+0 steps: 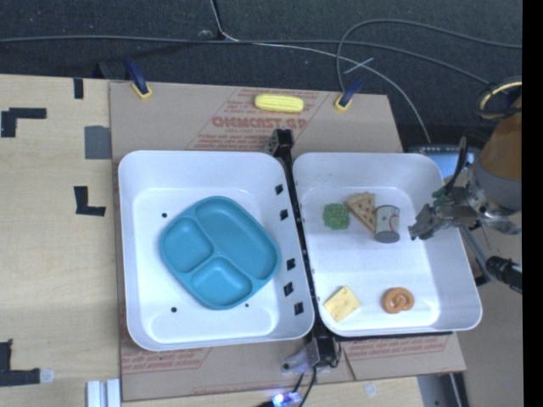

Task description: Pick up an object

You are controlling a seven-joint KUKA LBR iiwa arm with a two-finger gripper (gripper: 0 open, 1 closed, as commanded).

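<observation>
Yellow corn cob (pixel 278 103) on cardboard sheet (pixel 212 117)

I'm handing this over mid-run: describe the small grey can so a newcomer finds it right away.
Look in the right-hand white bin, in its upper half. Three things sit in a row there: a green broccoli piece, a tan wedge, then the grey can nearest the gripper. It is the only grey, cylindrical item in that bin.

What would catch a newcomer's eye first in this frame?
The big blue divided plate lying in the left bin stands out most. Next come the small items scattered in the right bin: a green piece, a tan wedge and a grey can clustered near its far side, a yellow block and a brown pretzel near its front. The gripper hovers at that bin's right edge, and a yellow corn cob lies on the cardboard beyond the bins.
</observation>
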